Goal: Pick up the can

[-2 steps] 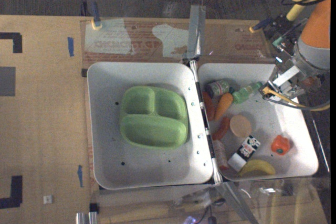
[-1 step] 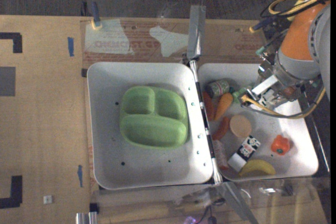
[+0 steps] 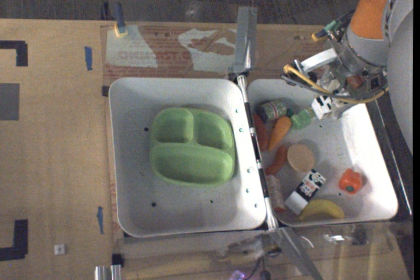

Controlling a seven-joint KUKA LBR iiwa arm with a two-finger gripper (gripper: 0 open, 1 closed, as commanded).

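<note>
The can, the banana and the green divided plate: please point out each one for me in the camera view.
can [image 3: 273,107], camera view, on its labelled side.
banana [image 3: 321,209], camera view, on the middle of its yellow body.
green divided plate [image 3: 192,165], camera view, on its large lower compartment.

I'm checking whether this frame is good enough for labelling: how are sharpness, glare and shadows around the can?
Camera view: soft overall, small labels unreadable; the can is small and dim, lying at the right bin's far-left corner; mild glare on the clear sheet behind the bins; the gripper casts little shadow.
</note>
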